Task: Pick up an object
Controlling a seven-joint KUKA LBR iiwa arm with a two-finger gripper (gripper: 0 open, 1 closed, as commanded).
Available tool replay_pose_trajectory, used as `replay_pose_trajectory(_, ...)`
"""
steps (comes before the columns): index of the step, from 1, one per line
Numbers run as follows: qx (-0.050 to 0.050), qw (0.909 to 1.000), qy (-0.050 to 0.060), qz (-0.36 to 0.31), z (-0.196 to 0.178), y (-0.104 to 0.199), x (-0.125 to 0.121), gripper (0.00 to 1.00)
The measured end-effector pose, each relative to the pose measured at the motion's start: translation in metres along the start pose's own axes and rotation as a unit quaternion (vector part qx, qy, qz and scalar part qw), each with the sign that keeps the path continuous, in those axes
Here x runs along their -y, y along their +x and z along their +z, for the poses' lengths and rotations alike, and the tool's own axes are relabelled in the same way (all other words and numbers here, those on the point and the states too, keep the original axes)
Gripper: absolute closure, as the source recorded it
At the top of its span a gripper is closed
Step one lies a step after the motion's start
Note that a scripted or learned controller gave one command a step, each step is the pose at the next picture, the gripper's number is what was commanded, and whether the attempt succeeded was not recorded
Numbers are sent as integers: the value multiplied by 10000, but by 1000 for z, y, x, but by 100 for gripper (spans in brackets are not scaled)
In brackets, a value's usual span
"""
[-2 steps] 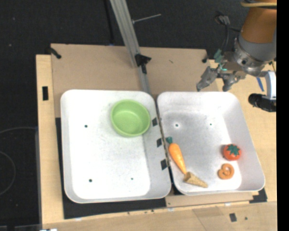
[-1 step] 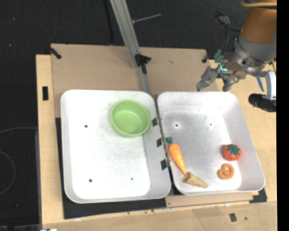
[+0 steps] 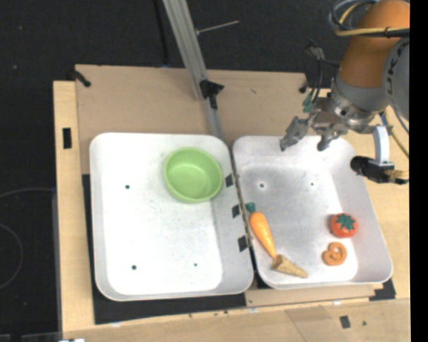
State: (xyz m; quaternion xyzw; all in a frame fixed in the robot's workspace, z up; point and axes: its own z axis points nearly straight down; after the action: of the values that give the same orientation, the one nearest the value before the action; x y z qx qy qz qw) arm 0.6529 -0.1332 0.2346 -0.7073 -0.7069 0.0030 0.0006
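Orange carrot well below gripper

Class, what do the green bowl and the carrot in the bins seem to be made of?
Green bowl: probably plastic, with a smooth, even colour and a soft sheen. Carrot: seems a toy, likely plastic or rubber, uniform orange with a green tip; the view leaves it open.

The gripper hangs with fingers spread over the far edge of the right bin, which holds a carrot, a cone, a tomato and a pretzel, while the left bin holds 1 green bowl.
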Motion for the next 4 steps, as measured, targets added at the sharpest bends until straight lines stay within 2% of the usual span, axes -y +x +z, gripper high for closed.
replay_pose_trajectory(1, 5, 10000, -9, 8, 50, -6, -8, 0)
replay_pose_trajectory(2, 3, 10000, -23, 10, 90, -7, -4, 0)
replay_pose_trajectory(3, -5, 10000, -45, 15, 79, -7, -5, 100)
replay_pose_trajectory(4, -15, 10000, -70, -16, 14, -6, -6, 100)
